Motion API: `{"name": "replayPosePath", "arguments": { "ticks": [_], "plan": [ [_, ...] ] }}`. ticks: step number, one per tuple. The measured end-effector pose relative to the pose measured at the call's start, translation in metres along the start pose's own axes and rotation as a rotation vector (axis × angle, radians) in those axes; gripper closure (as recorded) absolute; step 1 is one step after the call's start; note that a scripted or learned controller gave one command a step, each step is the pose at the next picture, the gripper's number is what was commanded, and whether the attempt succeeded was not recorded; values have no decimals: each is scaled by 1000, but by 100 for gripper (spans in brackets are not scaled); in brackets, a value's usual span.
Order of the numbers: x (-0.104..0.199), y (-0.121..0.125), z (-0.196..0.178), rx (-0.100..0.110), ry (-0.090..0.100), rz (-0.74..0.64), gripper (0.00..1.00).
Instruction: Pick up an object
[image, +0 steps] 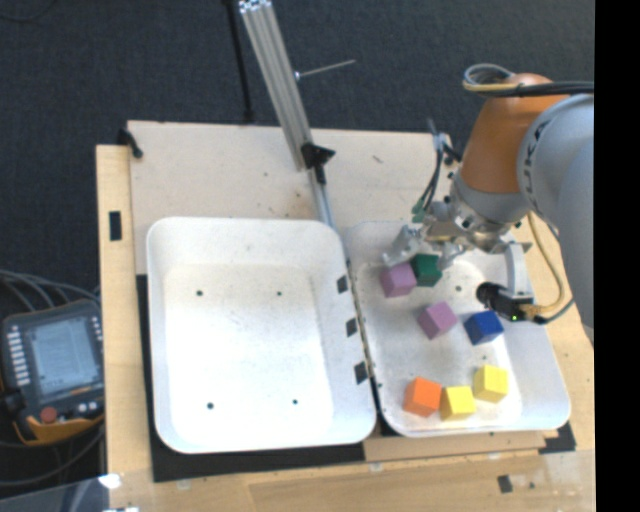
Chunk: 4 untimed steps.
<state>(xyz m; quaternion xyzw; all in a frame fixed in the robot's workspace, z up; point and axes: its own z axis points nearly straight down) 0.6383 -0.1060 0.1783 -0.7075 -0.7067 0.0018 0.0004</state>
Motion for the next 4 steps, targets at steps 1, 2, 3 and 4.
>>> {"name": "replayPosePath", "arguments": {
  "ticks": [1,2,3,4],
  "plan": [
    [1,-2,42,0,0,1,0],
    [-1,-2,83,-1,0,2,0],
    [-1,-1,70,-7,1,7,100],
    [-3,4,5,-10,1,0,100]
  ]
}}
